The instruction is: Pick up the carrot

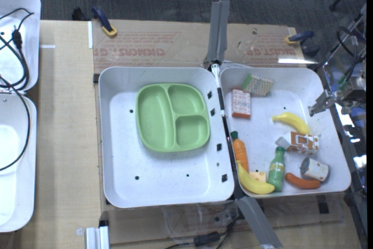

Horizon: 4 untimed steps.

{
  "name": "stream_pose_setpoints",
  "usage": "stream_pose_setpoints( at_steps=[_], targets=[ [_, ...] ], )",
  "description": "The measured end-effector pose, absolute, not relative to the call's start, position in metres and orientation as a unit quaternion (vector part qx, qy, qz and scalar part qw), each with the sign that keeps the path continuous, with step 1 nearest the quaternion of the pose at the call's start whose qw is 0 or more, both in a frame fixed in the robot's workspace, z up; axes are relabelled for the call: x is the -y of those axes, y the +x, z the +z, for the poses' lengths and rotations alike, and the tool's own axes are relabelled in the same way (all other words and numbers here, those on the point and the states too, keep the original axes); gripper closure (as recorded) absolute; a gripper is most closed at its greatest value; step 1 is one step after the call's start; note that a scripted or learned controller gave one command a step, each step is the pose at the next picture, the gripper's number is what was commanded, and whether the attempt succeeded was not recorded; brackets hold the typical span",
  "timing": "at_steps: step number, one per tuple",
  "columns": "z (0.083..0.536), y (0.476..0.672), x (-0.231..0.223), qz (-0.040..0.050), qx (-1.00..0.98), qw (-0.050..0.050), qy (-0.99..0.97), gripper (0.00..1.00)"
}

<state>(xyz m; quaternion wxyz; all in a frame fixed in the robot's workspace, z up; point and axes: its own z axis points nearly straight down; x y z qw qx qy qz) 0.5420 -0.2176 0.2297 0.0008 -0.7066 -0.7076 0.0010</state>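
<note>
The carrot point(240, 152), orange with a small green top, lies lengthwise at the left wall of the right bin point(294, 74). Its green end points toward the back. A yellow banana point(254, 181) touches its near end, and a green bottle point(276, 169) stands just to its right. My gripper point(320, 106) hangs at the right bin's right rim, well away from the carrot and across the bin from it. It is small and partly lost among cables there.
The right bin also holds a second banana point(292, 122), a pink box point(240, 104), a speckled block point(258, 85), an orange-white carton point(305, 141), a white cup point(315, 169) and a red-orange sausage point(302, 182). A green divided plate point(173, 116) lies in the left bin point(116, 143).
</note>
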Motion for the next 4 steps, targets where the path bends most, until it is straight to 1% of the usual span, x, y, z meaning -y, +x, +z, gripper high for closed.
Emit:
stream_pose_setpoints(
  at_steps=[1,2,3,4],
  targets=[
    [0.134,0.552,0.175,0.0006,0.811,0.001,-0.585,0.00],
    [0.164,0.554,0.177,-0.0001,0.820,-0.001,-0.572,0.00],
    [0.091,0.535,0.103,0.0003,0.868,0.000,-0.496,0.00],
    [0.091,0.503,0.099,0.0002,0.881,0.001,-0.473,0.00]
  ],
)
